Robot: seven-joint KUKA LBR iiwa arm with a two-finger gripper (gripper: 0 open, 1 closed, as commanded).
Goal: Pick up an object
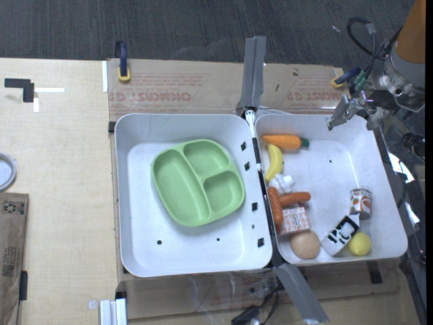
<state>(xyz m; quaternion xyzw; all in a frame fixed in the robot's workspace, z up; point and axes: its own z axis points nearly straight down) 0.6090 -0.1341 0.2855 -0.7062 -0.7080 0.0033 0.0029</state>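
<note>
Desk (pixel 54 147), left edge: tape roll (pixel 4 173) and brown bag (pixel 12 239). Left bin (pixel 132 202): a green tray (pixel 197 189) with three compartments, lying tilted near the middle. Divider between bins carries black clips. Right bin (pixel 338 161), along its left wall from far to near: carrot (pixel 282 141), banana (pixel 273 162), a small white item (pixel 282 181), two sausages (pixel 289 198) touching, a pink box (pixel 295 220), a brown egg (pixel 305 244). Near right corner: can (pixel 360 202) upright, white carton (pixel 342 233) lying flat, lemon (pixel 360 244) just beside it. Pincer (pixel 342 117) hangs over the bin's far right rim, well apart from all objects; cannot tell how far open; nothing seen in it.
</note>
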